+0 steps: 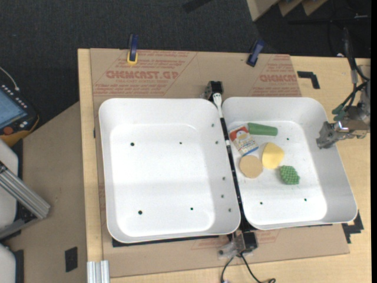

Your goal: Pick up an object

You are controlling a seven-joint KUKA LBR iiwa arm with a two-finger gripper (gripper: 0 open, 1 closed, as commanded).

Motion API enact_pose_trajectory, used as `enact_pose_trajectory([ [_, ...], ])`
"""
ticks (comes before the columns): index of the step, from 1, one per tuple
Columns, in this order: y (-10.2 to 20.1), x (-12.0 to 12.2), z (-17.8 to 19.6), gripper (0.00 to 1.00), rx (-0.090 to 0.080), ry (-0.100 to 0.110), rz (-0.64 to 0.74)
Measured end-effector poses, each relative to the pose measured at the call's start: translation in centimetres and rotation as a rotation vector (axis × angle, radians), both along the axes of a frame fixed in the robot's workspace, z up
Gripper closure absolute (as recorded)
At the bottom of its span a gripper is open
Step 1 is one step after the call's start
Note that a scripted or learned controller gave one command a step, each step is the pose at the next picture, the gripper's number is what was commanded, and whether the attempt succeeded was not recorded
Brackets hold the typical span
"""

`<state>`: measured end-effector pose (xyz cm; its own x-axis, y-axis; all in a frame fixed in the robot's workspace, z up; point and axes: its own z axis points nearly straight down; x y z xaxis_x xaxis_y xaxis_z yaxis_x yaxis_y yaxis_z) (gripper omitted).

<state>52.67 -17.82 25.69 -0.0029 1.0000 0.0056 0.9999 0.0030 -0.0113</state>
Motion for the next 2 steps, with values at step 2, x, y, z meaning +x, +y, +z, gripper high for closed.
enact_pose_trajectory([
  [2, -4.5, 3.2, 1.5, 1.0, -0.01, -0.018, 0.001],
])
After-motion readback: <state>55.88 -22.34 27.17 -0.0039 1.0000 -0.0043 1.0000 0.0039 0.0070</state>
